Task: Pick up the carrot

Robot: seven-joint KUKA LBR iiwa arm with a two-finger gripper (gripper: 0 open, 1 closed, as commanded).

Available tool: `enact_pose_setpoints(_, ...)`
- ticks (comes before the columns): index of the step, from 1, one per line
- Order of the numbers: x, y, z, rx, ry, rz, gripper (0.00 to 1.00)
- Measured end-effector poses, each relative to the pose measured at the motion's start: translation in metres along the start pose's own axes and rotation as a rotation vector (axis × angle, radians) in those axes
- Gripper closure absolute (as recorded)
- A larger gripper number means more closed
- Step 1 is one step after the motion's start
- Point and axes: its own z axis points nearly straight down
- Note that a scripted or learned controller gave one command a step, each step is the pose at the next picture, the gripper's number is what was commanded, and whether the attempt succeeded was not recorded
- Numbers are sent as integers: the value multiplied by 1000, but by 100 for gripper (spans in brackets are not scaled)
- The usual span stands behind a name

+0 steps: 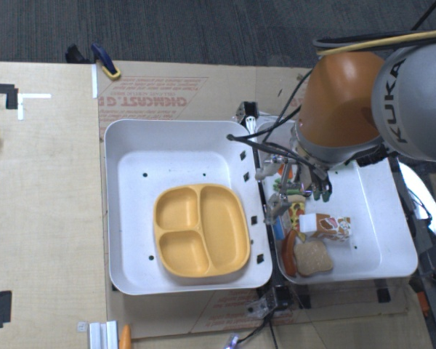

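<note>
Orange carrot (287, 254) lies along the right bin's (392, 264) left wall, touching bread (312, 257). The gripper (294, 187) hovers above; its pincer's state I cannot tell. A descent risks striking the wall or snagging bread.

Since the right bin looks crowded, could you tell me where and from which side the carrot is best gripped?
Likely from straight above, at its lower half. What looks like the carrot lies lengthwise against the right bin's left wall, a brown roll touches its other side, and packets cover its upper end.
</note>
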Motion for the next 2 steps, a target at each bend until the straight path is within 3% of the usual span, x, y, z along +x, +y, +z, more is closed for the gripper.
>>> enact_pose_setpoints(1, 72, 40, 0, 0, 1, 11, 0)
enact_pose_setpoints(2, 67, 82, 94, -3, -17, 64, 0)
